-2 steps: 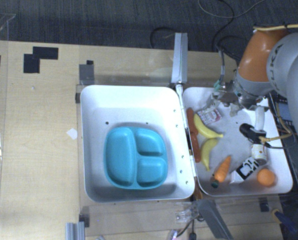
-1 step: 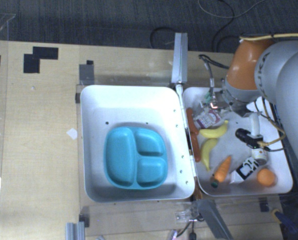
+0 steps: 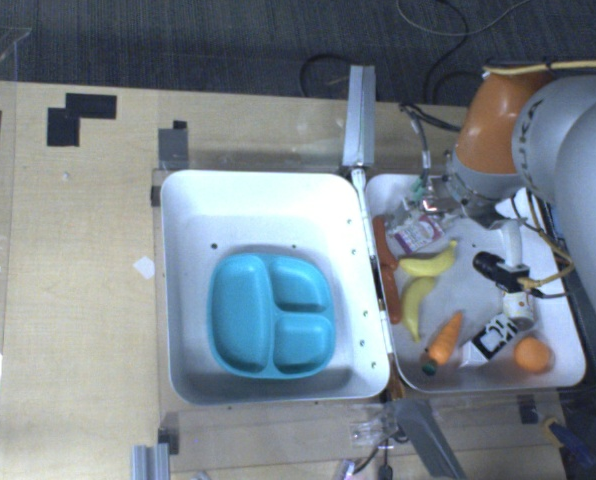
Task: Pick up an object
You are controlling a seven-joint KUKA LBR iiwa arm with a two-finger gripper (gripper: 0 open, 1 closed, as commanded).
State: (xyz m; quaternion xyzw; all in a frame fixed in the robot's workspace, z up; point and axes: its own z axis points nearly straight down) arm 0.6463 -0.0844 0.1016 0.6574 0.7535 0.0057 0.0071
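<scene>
Claw (image 3: 430,208): low over the far left corner of the right bin (image 3: 570,368), at the end of the grey arm (image 3: 568,158) that comes in from the right with its orange band (image 3: 493,128) just above. Wide or narrow: cannot tell from this angle. Nothing seen held.

Directly beneath and just in front of the claw: a crumpled purple-and-white packet (image 3: 416,234), lying on the bin floor. Touching or apart from the claw: cannot tell.

Just beside the packet, toward the near side: a yellow banana (image 3: 430,263), curved, lying across. A second banana (image 3: 415,303) sits just below it, lengthwise, the two close or touching.

Along the right bin's left wall: a reddish-brown sausage (image 3: 383,268), lying lengthwise, beside both bananas.

Nearer the front: a carrot (image 3: 444,339), tilted, thin end toward the front wall. Beside it to the right, a small black-and-white box (image 3: 492,339). Near right corner: an orange (image 3: 531,355).

Left bin (image 3: 178,268): one blue divided plate (image 3: 273,313), flat on the floor, well apart from the claw.

Both bins stand side by side on the pale wooden table (image 3: 68,298).
</scene>
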